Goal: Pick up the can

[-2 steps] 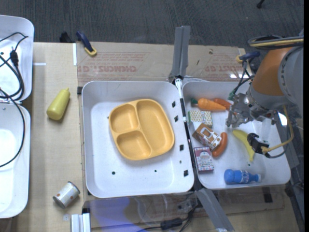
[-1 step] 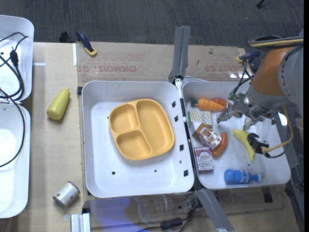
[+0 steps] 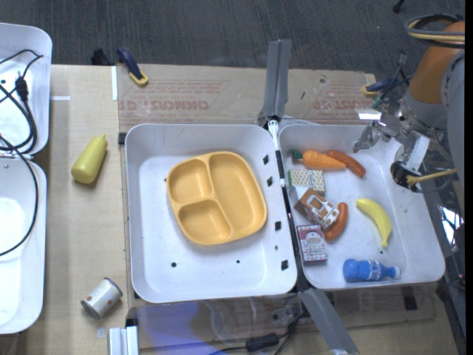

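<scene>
The can (image 3: 101, 296) is small and silver with a red-marked label. It lies on its side on the bench at the front left, outside both bins and just off the left bin's (image 3: 140, 220) front corner. My gripper (image 3: 372, 136) hangs at the far right, over the back edge of the right bin (image 3: 421, 220), a long way from the can. Nothing shows in its grasp.
A yellow divided plate (image 3: 216, 196) lies in the left bin. The right bin holds a carrot (image 3: 323, 160), two sausages, a banana (image 3: 376, 218), a blue bottle (image 3: 369, 271) and small boxes (image 3: 311, 243). A yellow squeeze bottle (image 3: 89, 159) lies on the bench at left.
</scene>
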### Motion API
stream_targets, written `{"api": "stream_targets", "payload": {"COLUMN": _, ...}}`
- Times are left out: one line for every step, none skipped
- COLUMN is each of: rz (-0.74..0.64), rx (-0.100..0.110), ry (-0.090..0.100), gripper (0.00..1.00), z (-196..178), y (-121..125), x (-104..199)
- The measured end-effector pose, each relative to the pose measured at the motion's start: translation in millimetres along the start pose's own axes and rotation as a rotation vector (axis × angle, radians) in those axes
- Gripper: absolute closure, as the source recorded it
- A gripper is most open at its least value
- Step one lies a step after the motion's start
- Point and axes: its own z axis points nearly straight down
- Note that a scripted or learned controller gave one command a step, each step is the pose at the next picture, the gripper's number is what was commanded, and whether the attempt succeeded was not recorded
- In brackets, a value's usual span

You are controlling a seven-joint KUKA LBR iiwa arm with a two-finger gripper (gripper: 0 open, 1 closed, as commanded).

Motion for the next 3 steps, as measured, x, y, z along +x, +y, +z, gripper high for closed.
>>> {"api": "stream_targets", "payload": {"rz": 0.398, "rx": -0.011, "ry": 0.009, "gripper": 0.00, "z": 33.1, "y": -32.0, "x": -23.7}}
{"api": "stream_targets", "payload": {"rz": 0.546, "rx": -0.005, "ry": 0.025, "gripper": 0.00, "z": 32.1, "y": -23.6, "x": -30.7}}
{"api": "stream_targets", "payload": {"rz": 0.270, "rx": -0.004, "ry": 0.011, "gripper": 0.00, "z": 33.7, "y": -23.6, "x": -21.6}}
